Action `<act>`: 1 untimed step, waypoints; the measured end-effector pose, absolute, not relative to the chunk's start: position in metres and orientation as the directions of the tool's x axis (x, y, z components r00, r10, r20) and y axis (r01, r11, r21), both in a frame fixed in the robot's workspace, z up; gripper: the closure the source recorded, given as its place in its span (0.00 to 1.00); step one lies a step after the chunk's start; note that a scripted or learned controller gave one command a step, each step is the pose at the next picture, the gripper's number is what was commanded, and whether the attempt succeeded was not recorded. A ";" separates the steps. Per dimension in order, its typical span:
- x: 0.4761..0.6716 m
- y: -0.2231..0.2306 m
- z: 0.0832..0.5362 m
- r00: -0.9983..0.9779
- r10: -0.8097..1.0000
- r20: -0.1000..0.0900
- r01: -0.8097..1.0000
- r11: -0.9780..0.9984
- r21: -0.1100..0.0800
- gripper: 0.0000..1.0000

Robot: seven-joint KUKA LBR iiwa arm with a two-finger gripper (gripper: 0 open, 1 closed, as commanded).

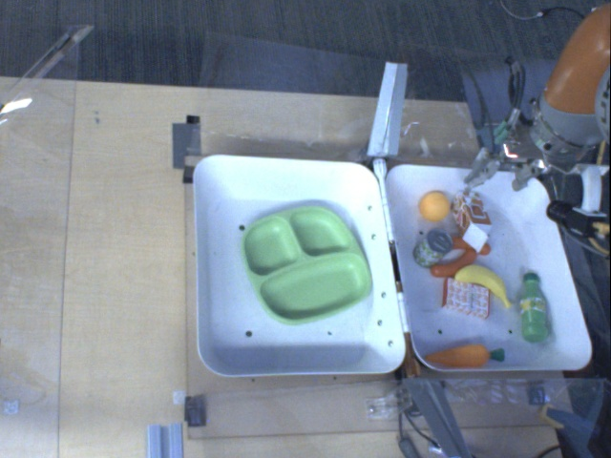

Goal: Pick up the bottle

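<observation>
Gripper [503, 165] sits over the far edge of the right bin [570, 337], fingers splayed wide apart, nothing between them. Directly under and just toward the camera from it: a small red-and-white packet [471, 212], an orange ball [434, 205] beside that, then a cluster of a round grey tin [432, 247], a red sausage-shaped toy [456, 261], a banana [484, 283] and a patterned red card [465, 300]. The bottle [533, 307] is green with a green cap, lying near the right wall of the same bin, toward the near corner. From the gripper it is well apart, toward the camera and slightly to the view's right. Long axis runs roughly far-to-near, cap at the far end, base toward the near rim. Banana tip is just beside it on the left; the right wall is close on the other side, so clearance looks tight for closing across its width. A carrot [464, 356] lies along the near rim. The green divided tray [306, 262] in the left bin [221, 256] is out of the path.
</observation>
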State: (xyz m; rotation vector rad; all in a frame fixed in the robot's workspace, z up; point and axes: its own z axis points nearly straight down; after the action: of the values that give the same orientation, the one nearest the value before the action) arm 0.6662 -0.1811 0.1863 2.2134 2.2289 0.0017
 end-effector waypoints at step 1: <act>0.635 -0.205 0.087 -0.165 0.986 -0.004 0.986 0.165 0.009 0.00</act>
State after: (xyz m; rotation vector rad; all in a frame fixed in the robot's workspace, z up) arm 0.6348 -0.2054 0.0873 2.0244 2.3911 0.0067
